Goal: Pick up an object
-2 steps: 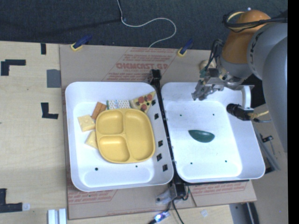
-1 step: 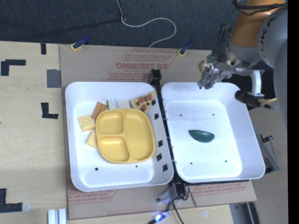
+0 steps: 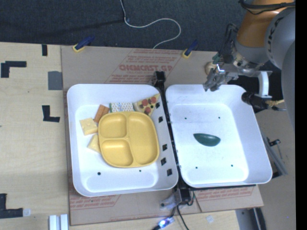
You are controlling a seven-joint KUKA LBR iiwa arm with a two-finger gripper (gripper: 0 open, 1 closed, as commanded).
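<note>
My grey arm (image 3: 268, 28), with its orange band above the wrist, reaches in over the far right corner of the bench and ends in my two-finger gripper (image 3: 211, 84), which hangs at the far rim of the shallow white plastic bin (image 3: 240, 176) below me. I cannot tell how wide the gripper stands, and I see nothing held in it.

Beyond my tool to its side lies the second shallow white plastic bin (image 3: 81, 176), well apart from it. That bin holds a yellow plastic plate with three compartments (image 3: 128, 139), with several small flat food-like pieces (image 3: 88, 126) tucked along its far and outer edges.

The smallest thing, and the one nearest my tool, is a dark green oval object (image 3: 206, 139), lying alone near the middle of the bin under me, on the near side of the gripper and clear of every wall.

I judge that the pick has not begun: this is the approach step. The next move calls for carrying the gripper toward the bin's middle, centring it over the green oval, lining the jaws across its short axis, then descending until they straddle it before closing.
</note>
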